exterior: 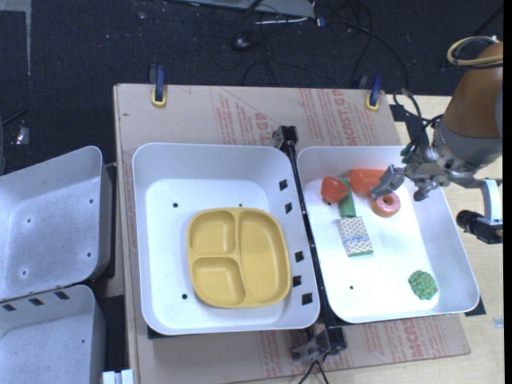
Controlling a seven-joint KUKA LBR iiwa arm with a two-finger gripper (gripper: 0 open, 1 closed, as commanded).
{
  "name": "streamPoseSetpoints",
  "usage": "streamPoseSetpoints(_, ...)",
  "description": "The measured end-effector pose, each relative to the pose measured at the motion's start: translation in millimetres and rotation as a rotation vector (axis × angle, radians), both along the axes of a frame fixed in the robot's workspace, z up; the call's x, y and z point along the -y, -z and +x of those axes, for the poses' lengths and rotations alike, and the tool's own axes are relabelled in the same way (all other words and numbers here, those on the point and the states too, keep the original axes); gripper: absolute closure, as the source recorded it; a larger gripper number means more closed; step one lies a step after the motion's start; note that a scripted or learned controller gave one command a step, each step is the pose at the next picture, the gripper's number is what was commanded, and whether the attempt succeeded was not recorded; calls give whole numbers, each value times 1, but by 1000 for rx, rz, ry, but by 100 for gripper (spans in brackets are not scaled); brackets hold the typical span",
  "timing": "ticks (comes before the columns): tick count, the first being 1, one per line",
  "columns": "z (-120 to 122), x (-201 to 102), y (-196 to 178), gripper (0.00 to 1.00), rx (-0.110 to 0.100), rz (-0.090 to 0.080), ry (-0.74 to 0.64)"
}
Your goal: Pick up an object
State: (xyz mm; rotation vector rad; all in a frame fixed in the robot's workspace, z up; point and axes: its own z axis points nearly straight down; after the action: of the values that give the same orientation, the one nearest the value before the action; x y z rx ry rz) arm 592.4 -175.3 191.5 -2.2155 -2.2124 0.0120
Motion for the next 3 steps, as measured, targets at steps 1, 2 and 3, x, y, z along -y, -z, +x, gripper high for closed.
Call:
streamPoseSetpoints(1,3,0,-7,0,13,-3,-3)
streamPoseSetpoints(2,5,4,37,0,9,-2,-1)
streamPoseSetpoints(3,6,-4,81,0,14,-4,-3)
